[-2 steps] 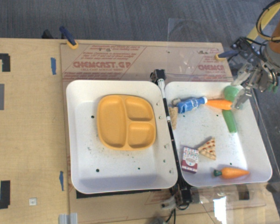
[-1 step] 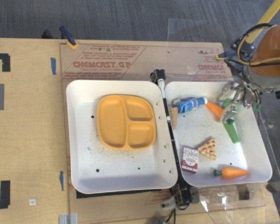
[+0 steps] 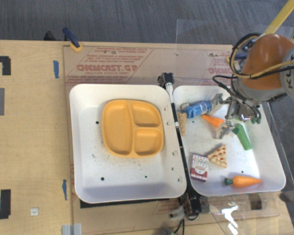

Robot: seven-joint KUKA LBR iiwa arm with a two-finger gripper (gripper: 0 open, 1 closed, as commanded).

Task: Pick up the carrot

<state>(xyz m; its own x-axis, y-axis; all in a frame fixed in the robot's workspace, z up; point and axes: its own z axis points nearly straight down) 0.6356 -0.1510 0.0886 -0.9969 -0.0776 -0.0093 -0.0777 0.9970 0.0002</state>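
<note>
Over the right bin (image 3: 272, 146), camera view: the tool (image 3: 233, 117) is hovering beside an orange wedge (image 3: 213, 121) and green piece (image 3: 243, 136); can't tell if it's apart or together. The carrot (image 3: 241, 181) is lying well apart, near the front wall. I'd be shifting forward, aligning across its body, then descending.

One fixed camera looks down at a slant — from well above — on both bins (image 3: 83, 146).

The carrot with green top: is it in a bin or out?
In. The carrot lies flat inside the right bin, near its front edge.
</note>
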